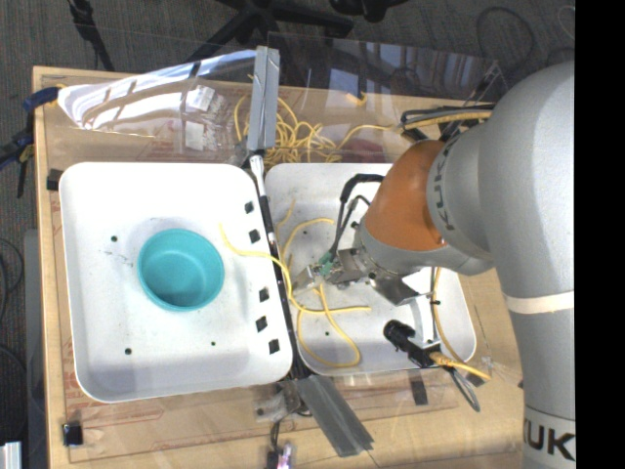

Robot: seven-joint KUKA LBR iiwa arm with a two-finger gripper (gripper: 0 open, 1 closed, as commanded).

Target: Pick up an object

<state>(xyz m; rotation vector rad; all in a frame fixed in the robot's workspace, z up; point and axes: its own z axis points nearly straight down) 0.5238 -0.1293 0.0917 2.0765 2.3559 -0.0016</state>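
the grey arm point(527, 193) takes up the view's right side, bent down over the bench point(44, 262), with its orange band point(405, 208) above the right bin point(293, 189). the two white bins sit side by side, their inner walls touching along a line that runs from the top middle of the view down toward the bottom.

the left bin point(98, 350) holds the one clear candidate for lifting, a teal bowl point(181, 269), resting upright with its mouth facing up, near the middle of the bin floor and apart from every wall. loops of yellow cord point(327, 325) lie across the floor of the right bin, and one strand crosses the shared wall into the left bin.

the gripper point(332, 267) is low in the right bin, just beside the shared wall, tucked under the wrist. whether it is spread or pressed together cannot be told from here, and nothing is seen held in it.

the move turns on this: the bowl lies toward the view's left of the gripper, across the shared wall, at about the same height in the view. being round, it has no long axis, so the approach angle probably matters little; a hold on its rim looks the likeliest. the gripper would have to rise clear of the wall first.
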